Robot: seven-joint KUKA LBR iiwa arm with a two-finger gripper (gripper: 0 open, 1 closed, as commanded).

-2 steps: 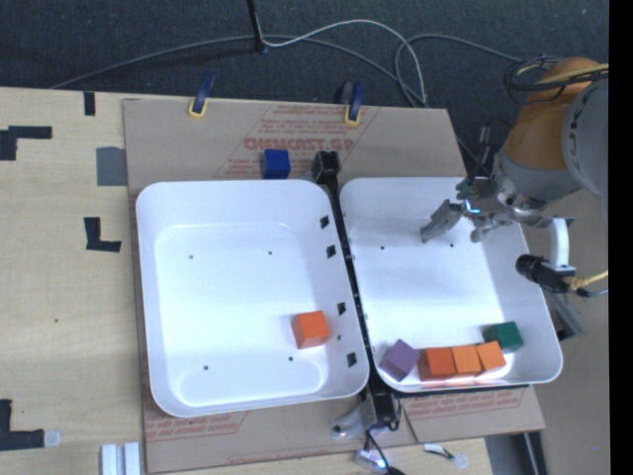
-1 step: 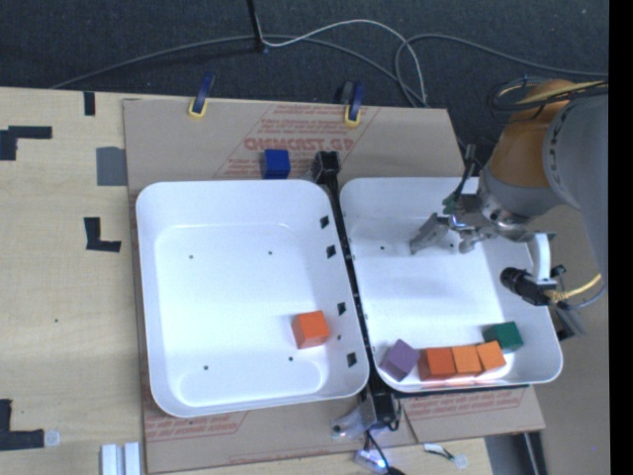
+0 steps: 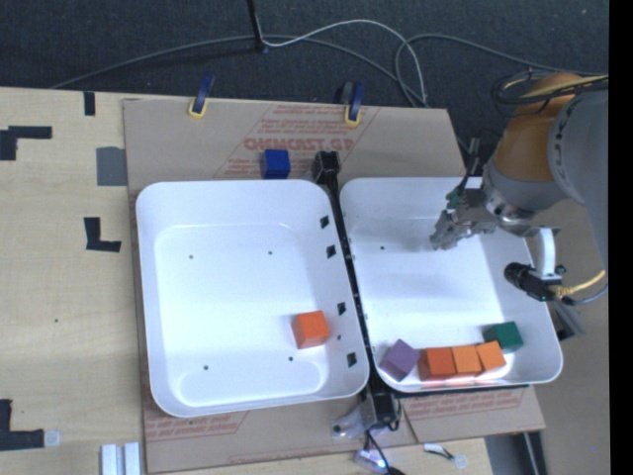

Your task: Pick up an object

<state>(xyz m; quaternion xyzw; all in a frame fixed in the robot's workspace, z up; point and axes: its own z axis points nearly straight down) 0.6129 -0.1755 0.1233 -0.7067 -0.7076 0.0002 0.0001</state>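
Your gripper [image 3: 447, 234] hangs over the right bin's [image 3: 415, 285] upper part; its opening cannot be told. The purple block [image 3: 399, 359], orange blocks [image 3: 462, 361] and green block [image 3: 504, 335] lie well apart from it, along the near wall.

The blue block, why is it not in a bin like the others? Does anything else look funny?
The blue block sits on the cardboard behind the left bin, outside both bins, so it looks stray. The orange block lies alone in the left bin, while the rest crowd the right bin's front edge. Nothing looks spilled or broken.
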